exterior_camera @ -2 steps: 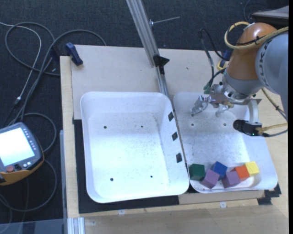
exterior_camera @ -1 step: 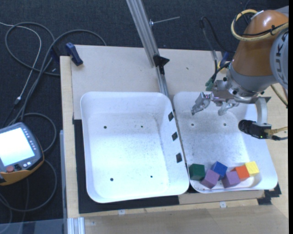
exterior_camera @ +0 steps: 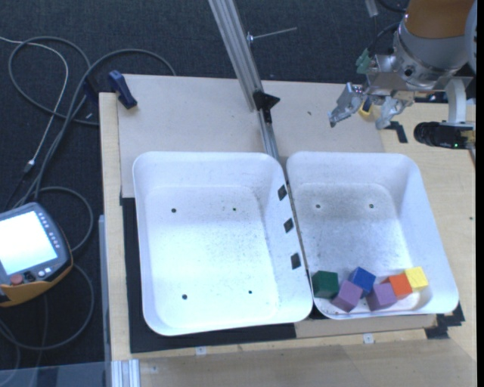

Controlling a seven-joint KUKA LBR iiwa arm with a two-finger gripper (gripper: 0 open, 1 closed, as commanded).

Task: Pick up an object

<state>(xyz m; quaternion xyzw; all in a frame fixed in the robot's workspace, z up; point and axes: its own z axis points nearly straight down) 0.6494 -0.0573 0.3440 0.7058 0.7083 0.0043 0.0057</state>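
The pincer was seen beyond the far rim of the right bin, hanging over the bare tabletop, with its two fingers spread apart and nothing caught between them. A small yellow patch showed between the fingers near the wrist, but what it was could not be told. The grey arm with its orange band was carried in from above the right bin's far right corner.

All the blocks were gathered along the near wall of the right bin, well apart from the pincer. A green cube was placed nearest the bin's inner side. Just beside it a purple cube was set, touching a blue cube lying slightly farther from the near wall. A second purple cube was found next, then an orange cube and a yellow cube, the last closest to the bin's outer corner.

The left bin was joined to the right bin's inner side. A handheld control pendant was laid off the tabletop, far beyond the left bin.
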